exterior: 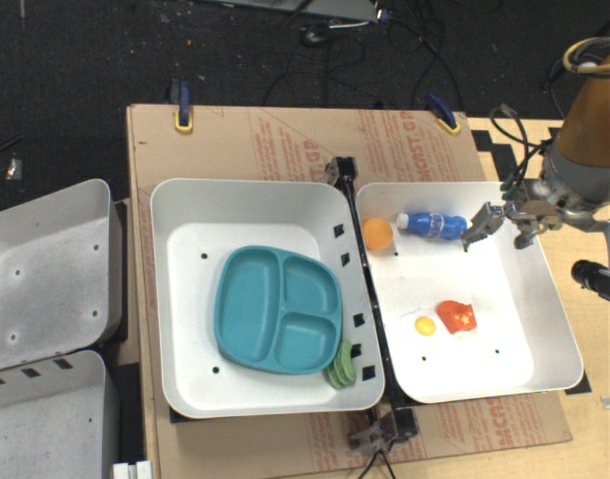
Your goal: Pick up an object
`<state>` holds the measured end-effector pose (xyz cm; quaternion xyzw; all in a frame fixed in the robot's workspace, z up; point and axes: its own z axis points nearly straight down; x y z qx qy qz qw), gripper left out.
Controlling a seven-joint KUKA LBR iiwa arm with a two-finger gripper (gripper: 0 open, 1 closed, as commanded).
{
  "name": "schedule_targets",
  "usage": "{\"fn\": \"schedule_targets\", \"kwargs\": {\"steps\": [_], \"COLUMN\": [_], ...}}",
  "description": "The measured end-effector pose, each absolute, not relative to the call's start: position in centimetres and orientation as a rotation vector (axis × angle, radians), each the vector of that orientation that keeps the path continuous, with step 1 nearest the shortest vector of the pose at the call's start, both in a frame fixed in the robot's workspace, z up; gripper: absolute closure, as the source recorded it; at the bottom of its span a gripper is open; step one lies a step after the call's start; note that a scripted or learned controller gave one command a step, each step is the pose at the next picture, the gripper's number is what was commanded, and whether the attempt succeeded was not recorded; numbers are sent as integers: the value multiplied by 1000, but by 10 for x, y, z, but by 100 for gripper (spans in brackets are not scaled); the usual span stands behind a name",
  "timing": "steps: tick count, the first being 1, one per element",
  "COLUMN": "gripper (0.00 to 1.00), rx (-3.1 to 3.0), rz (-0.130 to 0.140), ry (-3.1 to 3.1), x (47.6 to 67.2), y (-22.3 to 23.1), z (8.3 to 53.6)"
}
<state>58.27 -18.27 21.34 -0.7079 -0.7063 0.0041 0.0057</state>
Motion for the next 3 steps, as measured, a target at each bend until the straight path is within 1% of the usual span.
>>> {"fn": "schedule_targets", "kwargs": {"steps": [1, 2, 3], "gripper": [0, 0, 0], "rx": [-2220, -2217, -2221], "rz": [1, 3, 2], "ry": [-2223, -2224, -2220], "x": [586, 591, 593], "y": [-182, -178, -179], "z": [221, 176, 134]}}
